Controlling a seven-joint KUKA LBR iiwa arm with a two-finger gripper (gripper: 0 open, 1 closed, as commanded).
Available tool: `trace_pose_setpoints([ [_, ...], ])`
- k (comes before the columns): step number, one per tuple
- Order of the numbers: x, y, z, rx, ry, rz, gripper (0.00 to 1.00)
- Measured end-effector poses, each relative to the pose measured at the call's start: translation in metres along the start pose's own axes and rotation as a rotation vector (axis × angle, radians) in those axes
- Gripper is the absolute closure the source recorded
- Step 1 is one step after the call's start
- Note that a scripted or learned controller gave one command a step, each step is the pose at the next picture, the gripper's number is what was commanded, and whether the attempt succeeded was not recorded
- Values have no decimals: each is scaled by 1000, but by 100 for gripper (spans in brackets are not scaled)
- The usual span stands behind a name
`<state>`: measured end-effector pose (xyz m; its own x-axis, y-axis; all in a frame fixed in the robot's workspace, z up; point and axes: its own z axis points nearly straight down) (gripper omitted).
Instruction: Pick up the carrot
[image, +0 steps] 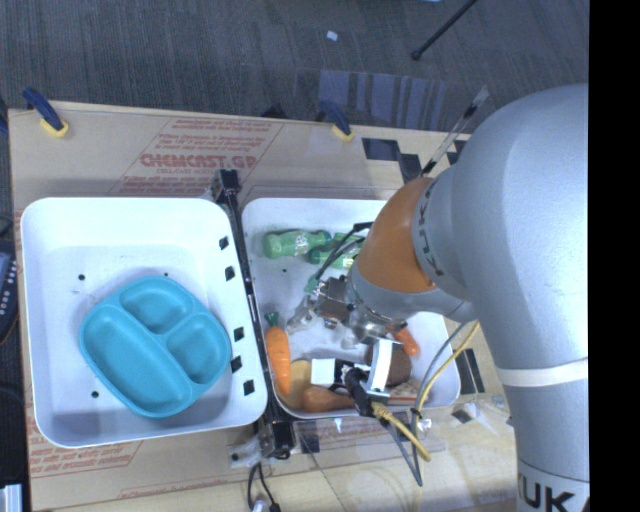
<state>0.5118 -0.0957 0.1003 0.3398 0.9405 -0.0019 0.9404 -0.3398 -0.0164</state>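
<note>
The carrot (279, 362) is orange with a small green top and lies along the left wall of the right bin (262, 222), pointing toward the front. My gripper (318, 304) hangs over the middle of that bin, a little to the right of and behind the carrot's green end. Nothing shows between the gripper and the carrot. The wrist and orange band hide the bin's right half.
A green bottle (295, 243) lies at the back of the right bin. A brownish-orange item (318, 399) lies at its front, and a small orange piece (409, 344) shows under the wrist. The left bin (60, 230) holds a blue divided plate (153, 344).
</note>
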Motion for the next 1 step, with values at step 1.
trace_pose_setpoints([
  [1,53,93,-96,-15,4,43,0],
])
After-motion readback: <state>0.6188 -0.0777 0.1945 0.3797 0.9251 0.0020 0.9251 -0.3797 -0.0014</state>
